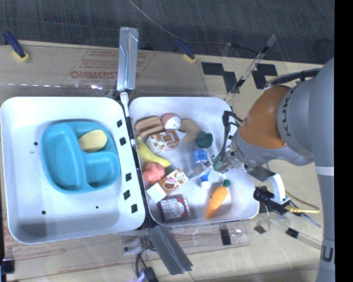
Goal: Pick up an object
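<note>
Claw (216,164) sits low in the right bin (238,107), among the blue bits (201,156) just above the carrot (217,197); whether it is spread or pinching anything I cannot tell. The toys lie crowded: banana (148,155), bread (148,124), a small box (175,180). The risk, as I judge it, is a glancing grab, with neighbours nudging the target aside so the claw lifts away bare.
</note>
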Action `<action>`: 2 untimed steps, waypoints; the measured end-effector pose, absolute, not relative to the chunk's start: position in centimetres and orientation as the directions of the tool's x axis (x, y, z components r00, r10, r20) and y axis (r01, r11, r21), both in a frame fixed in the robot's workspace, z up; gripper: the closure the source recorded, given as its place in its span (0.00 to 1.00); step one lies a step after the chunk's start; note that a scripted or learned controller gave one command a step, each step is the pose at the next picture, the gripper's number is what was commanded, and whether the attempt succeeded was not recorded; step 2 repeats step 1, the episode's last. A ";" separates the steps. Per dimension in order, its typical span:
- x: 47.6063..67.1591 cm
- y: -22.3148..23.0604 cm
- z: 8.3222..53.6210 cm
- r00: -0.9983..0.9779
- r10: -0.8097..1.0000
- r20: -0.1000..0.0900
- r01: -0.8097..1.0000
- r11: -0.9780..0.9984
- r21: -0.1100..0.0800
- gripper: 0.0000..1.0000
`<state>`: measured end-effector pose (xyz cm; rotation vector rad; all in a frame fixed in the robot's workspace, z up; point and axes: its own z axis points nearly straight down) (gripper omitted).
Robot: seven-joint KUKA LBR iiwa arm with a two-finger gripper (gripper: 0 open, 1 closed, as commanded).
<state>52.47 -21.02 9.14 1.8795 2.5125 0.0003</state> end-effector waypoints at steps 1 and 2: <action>52.6 -21.0 9.9 -0.287 0.958 -0.001 0.958 0.287 0.000 1.00; 52.6 -21.0 9.9 -0.287 0.958 -0.001 0.958 0.287 0.000 1.00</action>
